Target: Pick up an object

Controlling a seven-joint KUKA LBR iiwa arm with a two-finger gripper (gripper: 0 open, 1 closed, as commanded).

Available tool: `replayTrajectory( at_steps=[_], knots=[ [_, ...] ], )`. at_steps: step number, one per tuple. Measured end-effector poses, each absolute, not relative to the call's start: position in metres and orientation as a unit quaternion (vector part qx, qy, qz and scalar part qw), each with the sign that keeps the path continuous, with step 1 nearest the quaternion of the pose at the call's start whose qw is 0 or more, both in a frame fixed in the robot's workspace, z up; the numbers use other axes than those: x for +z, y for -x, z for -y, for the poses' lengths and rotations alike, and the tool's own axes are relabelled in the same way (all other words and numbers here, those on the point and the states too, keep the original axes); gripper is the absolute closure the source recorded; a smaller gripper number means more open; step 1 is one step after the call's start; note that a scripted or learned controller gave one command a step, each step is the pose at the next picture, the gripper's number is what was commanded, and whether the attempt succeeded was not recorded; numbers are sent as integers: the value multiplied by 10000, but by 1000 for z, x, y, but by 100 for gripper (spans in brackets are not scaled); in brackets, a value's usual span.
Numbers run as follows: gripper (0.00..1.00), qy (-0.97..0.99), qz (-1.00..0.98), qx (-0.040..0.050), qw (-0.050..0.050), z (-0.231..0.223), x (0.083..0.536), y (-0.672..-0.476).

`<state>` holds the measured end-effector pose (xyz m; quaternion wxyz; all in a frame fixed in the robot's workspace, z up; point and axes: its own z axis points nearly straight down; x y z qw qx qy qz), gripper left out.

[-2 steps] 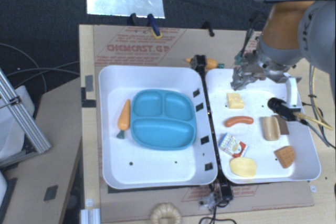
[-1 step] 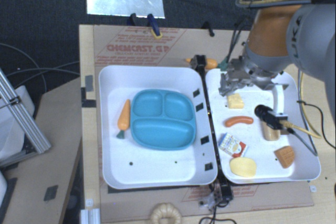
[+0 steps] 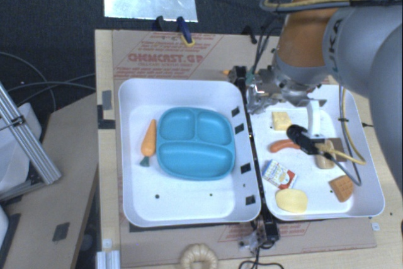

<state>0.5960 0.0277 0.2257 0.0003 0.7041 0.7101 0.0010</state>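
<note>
**Object [image 3: 281, 120] closest to gripper is a yellow square in the rt bin, not yet lifted**

Arm [image 3: 352, 41] comes in from the view's right w/ the wrist bent down over the top-left corner of the rt bin [image 3: 321, 208], close to the wall btwn the two bins. The gripper [image 3: 257, 96] hangs there, prob. lined up for a drop onto something below. Can't tell if it's spread or closed, and nothing is seen held in it.

Left bin [image 3: 189, 198] holds a blue divided plate [image 3: 195, 143], flat and approx. central. An orange carrot [image 3: 148, 138] lies just beside the plate's left rim; can't tell if they touch.

Rt bin has the loose small stuff, mostly apart from each other, which should leave room to close around one piece:
- red-orange sausage [image 3: 283, 146], mid-bin, below the yellow square
- pale yellow oval piece [image 3: 291, 200], near the front wall
- brown toast-like piece [image 3: 342, 188], front-right
- tan piece [image 3: 323, 162], right of the sausage
- small red/white/blue packet [image 3: 278, 174], btwn sausage and oval

The yellow square sits flat near the bin's back-left, just below and to the right of the gripper. It's thin, so I judge a pinch may slip off it.
</note>
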Motion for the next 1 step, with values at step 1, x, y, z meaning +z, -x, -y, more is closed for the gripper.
replayTrajectory(
  at_steps=[1],
  knots=[
    [100,-7050,-7092,6,4,-35,223,-594]
  ],
)
